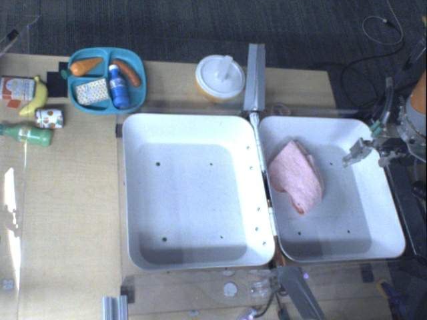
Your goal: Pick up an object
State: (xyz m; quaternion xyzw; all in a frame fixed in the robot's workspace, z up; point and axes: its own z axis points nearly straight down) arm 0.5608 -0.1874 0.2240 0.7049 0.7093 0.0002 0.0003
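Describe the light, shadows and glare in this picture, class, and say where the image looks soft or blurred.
Camera view: even overhead light; a soft shadow along the near inner wall of the left bin; streaky glare on the bench at the left edge; the pink cloth reads clearly; the gripper at the right looks small and slightly soft.

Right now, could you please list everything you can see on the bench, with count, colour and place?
Bins: two, white, side by side mid-bench.
Cloth: one, pink, in the right bin.
Divided tray: one, blue, top left, holding toy food.
Lidded cup: one, white lid, behind the bins.
Banana: one, yellow, far left.
Small can: one, white with dots, far left.
Bottle: one, green, far left.
Carton: one, white and red, far left.
Hand: one, grey, over the right bin's right side.
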